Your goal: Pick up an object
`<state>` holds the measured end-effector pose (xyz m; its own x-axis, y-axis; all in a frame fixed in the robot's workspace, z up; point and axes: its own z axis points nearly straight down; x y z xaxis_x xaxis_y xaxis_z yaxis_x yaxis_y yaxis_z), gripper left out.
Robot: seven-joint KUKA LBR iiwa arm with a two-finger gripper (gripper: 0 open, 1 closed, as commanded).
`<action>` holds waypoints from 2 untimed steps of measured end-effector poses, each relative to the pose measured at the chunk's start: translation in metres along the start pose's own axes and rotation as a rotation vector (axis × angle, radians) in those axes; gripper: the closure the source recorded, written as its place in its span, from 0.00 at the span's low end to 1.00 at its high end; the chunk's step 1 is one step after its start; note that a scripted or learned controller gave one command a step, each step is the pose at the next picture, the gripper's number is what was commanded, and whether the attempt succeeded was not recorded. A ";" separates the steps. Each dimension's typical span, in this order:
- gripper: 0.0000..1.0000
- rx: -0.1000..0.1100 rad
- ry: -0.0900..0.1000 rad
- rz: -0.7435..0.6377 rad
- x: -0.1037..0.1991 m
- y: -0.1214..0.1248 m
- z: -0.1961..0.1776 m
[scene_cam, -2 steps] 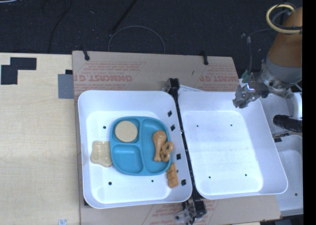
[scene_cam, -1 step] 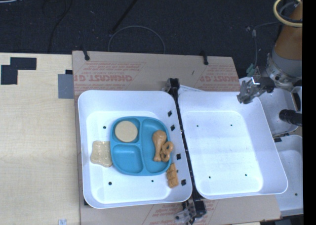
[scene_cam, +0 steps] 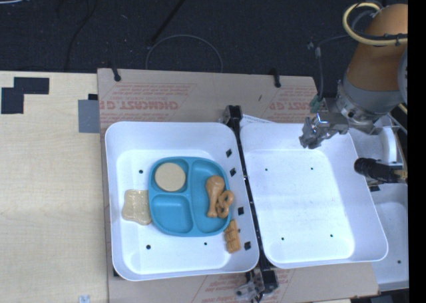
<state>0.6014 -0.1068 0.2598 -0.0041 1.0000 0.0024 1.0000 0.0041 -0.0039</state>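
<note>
The tool point(scene_cam: 311, 136) hangs at the upper right of the frame, over the right bin's point(scene_cam: 319, 255) top edge; whether it is open cannot be told. The blue tray point(scene_cam: 174, 218), at lower centre, lies in the left bin point(scene_cam: 133, 148)
</note>
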 end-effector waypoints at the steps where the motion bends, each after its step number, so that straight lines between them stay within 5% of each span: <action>1: 1.00 0.000 0.000 0.000 0.047 -0.003 0.001; 2: 1.00 0.002 0.000 0.001 0.092 -0.018 0.017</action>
<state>0.5833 -0.0145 0.2428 -0.0034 1.0000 0.0020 1.0000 0.0034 -0.0058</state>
